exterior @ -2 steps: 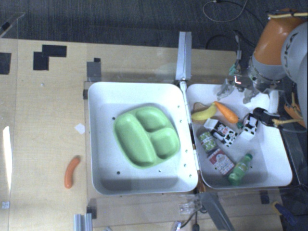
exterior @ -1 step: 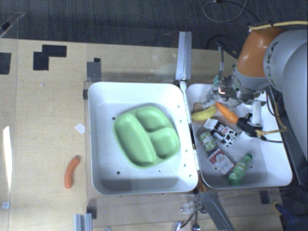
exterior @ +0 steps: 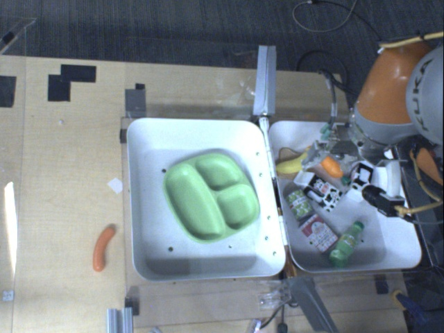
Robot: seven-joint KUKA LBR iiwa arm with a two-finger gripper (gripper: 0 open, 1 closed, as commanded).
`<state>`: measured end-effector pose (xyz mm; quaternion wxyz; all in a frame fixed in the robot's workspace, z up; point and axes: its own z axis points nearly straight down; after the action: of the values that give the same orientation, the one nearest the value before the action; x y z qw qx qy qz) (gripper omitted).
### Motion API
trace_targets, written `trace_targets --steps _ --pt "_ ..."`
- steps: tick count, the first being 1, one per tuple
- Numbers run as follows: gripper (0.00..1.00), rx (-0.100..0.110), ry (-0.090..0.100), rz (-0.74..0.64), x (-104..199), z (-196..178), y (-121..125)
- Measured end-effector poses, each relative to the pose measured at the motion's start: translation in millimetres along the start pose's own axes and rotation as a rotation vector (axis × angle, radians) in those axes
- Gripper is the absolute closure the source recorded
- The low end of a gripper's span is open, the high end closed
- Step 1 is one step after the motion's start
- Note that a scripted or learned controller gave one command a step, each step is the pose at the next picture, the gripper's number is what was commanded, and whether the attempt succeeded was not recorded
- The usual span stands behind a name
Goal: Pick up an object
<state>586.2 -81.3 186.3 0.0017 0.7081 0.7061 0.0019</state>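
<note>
two bins (exterior: 139,186): green tray (exterior: 210,196), clutter.

The wooden bench (exterior: 62,186) bears 2 white bins (exterior: 201,262) and an orange sausage (exterior: 103,247).

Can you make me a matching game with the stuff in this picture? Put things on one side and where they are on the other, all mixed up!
Things:
1. green plastic divided tray
2. orange sausage-shaped toy
3. small green plastic bottle
4. yellow banana toy

Places:
A. near the front of the right bin
B. on the wooden bench, left of both bins
C. in the middle of the left bin
D. by the right bin's left wall, toward the back

Pairs: 1-C, 2-B, 3-A, 4-D
</note>
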Motion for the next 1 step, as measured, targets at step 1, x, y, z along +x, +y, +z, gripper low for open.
trace_targets --steps 1 --pt "0.00 -0.007 -0.002 0.131 -63.6 97.6 16.6"
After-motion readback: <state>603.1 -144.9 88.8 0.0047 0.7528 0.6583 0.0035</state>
